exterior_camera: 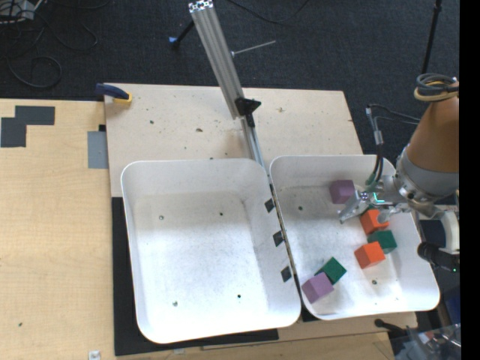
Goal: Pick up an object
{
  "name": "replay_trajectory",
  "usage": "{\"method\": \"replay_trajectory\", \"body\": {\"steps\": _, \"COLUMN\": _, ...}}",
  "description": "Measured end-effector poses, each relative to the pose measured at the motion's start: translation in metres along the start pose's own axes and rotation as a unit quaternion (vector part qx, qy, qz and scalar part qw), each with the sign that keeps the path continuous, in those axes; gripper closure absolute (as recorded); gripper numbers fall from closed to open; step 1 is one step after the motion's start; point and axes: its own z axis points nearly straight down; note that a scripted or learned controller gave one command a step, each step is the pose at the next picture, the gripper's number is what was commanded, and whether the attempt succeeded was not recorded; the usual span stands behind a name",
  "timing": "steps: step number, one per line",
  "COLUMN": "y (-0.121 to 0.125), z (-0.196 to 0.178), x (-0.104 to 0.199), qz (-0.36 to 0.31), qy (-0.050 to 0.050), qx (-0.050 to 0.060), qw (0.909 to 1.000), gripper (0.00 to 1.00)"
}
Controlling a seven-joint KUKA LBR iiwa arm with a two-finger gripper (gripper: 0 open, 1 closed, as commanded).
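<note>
The claw (367, 210) hangs low in the right bin (420, 298), touching an orange block (372, 220); how far open it is cannot be told. Pale wooden worktop (52, 238), dark carpet (337, 36) behind.

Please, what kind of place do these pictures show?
Probably a robotics lab test bench. A robot arm reaches over two white bins holding coloured blocks, a metal pole is clamped to the wooden bench, and cables lie on the dark floor.
</note>
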Motion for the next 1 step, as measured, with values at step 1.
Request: {"method": "replay_trajectory", "body": {"steps": 1, "y": 0.0008, "z": -0.0019, "x": -0.0009, "qz": 0.001, "qy": -0.001, "qx": -0.002, "qw": 1.0000, "gripper": 0.00}}
